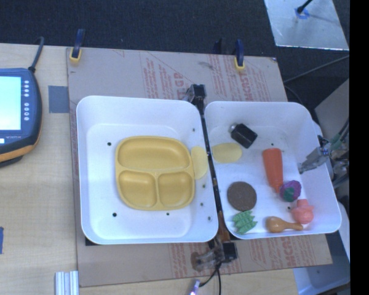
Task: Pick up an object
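End effector (pixel 315 159) at right bin's right rim, finger state unclear; carrot (pixel 272 168) just left, long axis front-to-back

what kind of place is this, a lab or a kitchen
Most likely a robotics lab bench, not a kitchen: two white bins clamped onto cardboard, toy food such as a carrot, and a robot teach pendant alongside.

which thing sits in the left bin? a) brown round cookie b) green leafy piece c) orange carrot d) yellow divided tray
d: the yellow divided tray lies in the left bin, while the carrot, cookie and green piece lie in the right bin.
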Controlling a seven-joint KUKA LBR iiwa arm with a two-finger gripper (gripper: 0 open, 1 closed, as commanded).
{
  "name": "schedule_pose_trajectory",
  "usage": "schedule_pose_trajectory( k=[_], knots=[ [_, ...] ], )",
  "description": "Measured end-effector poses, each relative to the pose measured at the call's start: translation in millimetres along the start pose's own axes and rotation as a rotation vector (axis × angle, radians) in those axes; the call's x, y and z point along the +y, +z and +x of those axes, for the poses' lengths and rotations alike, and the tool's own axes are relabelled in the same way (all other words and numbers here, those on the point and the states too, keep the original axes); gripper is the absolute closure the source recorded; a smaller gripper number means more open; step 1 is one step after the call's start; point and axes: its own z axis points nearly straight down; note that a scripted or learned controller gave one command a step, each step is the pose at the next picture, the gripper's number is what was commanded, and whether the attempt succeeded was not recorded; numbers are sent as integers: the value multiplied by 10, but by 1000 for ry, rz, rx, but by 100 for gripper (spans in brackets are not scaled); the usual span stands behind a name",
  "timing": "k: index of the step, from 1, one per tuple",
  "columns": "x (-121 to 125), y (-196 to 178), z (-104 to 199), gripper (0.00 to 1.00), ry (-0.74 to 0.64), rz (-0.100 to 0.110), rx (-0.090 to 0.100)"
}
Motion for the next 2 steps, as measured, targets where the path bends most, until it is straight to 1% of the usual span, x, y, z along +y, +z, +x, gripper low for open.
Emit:
schedule_pose_trajectory(
  k=[1, 2],
  knots=[
    [419, 1203, 445, 0, -2, 3, 1],
    [923, 1622, 722, 0, -2, 1, -1]
  ],
)
